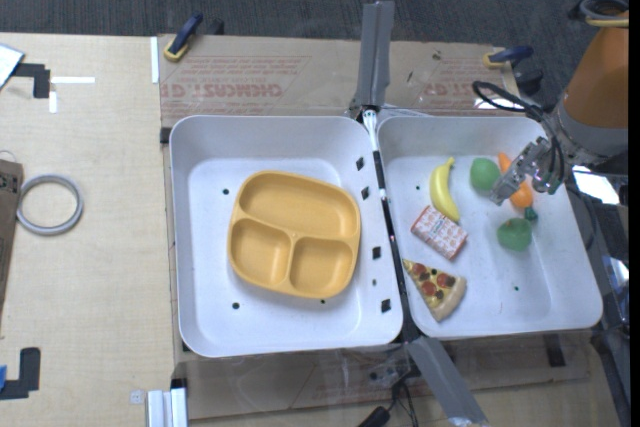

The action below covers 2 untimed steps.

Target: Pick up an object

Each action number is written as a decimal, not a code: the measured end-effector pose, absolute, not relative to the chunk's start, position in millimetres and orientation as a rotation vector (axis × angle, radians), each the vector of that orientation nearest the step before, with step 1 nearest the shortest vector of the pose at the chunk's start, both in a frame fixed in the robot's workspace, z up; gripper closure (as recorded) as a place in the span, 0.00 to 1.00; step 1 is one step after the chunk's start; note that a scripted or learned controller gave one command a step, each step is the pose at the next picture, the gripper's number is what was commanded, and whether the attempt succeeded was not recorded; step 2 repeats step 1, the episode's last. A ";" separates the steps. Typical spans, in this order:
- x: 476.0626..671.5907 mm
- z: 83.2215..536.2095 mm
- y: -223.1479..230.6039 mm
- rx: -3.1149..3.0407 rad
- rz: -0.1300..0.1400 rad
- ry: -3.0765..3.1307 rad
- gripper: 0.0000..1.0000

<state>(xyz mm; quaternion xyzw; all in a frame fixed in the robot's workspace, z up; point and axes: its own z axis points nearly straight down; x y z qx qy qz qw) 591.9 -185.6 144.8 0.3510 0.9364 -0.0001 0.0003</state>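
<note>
The right bin (pixel 560 305) holds several toy foods: a yellow banana (pixel 444 190), a pink wafer block (pixel 438 232), a pizza slice (pixel 437 287), two green pieces (pixel 484 173) (pixel 515 233) and an orange piece (pixel 522 198). My gripper (pixel 522 179) hangs low over the bin's far right part, right above the orange piece and between the two green ones. It covers part of the orange piece. Whether it touches the piece is unclear.
The left bin (pixel 190 215) holds a yellow divided plate (pixel 294 235). A grey divider bar (pixel 375 65) rises between the bins at the back. A tape roll (pixel 47 204) lies on the wooden bench at the left. Cables run along the right bin's far rim.
</note>
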 end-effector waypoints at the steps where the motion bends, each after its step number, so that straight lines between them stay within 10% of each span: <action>1: 605.4 201.6 -127.9 0.846 0.001 3.021 1.00; 2: 605.4 201.6 -127.9 0.846 0.001 3.021 1.00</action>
